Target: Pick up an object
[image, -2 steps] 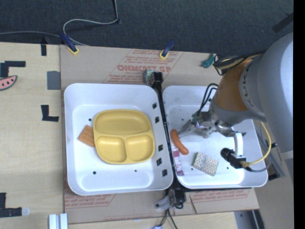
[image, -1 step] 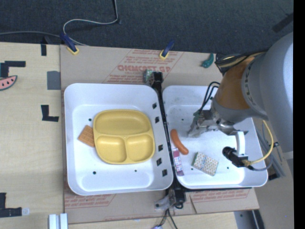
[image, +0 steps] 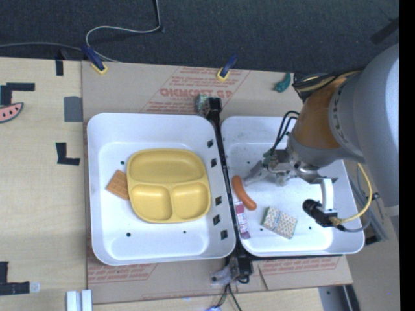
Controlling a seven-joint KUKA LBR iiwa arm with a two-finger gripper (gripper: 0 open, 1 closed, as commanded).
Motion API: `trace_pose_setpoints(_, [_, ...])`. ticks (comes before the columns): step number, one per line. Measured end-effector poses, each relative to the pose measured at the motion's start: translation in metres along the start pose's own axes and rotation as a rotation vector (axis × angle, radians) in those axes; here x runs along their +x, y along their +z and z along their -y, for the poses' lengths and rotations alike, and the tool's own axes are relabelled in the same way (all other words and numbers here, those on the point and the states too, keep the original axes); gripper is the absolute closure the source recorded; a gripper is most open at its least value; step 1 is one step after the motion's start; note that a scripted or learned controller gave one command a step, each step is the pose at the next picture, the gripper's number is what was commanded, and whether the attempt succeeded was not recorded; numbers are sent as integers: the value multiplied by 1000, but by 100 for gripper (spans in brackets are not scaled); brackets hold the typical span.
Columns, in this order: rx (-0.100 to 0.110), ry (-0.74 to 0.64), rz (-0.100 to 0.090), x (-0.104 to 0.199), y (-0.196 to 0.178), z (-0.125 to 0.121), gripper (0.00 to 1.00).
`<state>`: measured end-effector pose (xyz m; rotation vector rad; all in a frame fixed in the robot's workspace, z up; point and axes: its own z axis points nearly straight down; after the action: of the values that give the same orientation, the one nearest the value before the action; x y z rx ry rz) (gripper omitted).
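— Pale wood counter (image: 39, 193), brown cardboard sheet (image: 149, 89) under two white bins, dark cloth behind.

— Likeliest target?

— Orange sausage-like piece (image: 244, 194) in the right bin (image: 337, 241), lying slantwise against the divider side. Just below it, touching or nearly so, a slim pink-and-white packet (image: 241, 223). Further right, a small speckled square (image: 279, 221), flat on the bin floor.

— And the claw?

— Claw (image: 256, 173) down low over the right bin, just above and right of the sausage piece. Looks parted, fingers (image: 249, 175) angled toward the piece, nothing between them. Hard to be fully sure at this slant.

— Left bin?

— Left bin (image: 104, 238): yellow divided tray (image: 170, 185), tan cracker-like bit (image: 118, 185) poking out from under its left edge.

— Best way to do the approach?

— Probably centre over the sausage's middle, turn the wrist so the fingers straddle its narrow width, then descend straight. Worth minding the bin wall and the packet: too close, and one finger likely lands on them instead of the floor.
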<state>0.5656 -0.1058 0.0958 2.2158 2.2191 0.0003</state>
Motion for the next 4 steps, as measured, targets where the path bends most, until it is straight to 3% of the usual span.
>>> trace_pose_setpoints(1, [1,-1,-1,1,-9,0,100])
trace_pose_setpoints(2, [2,-1,-1,1,-9,0,0])
trace_pose_setpoints(3, [3,-1,-3,1,-18,1,100])
trace_pose_setpoints(4, [3,-1,-2,1,-18,1,0])
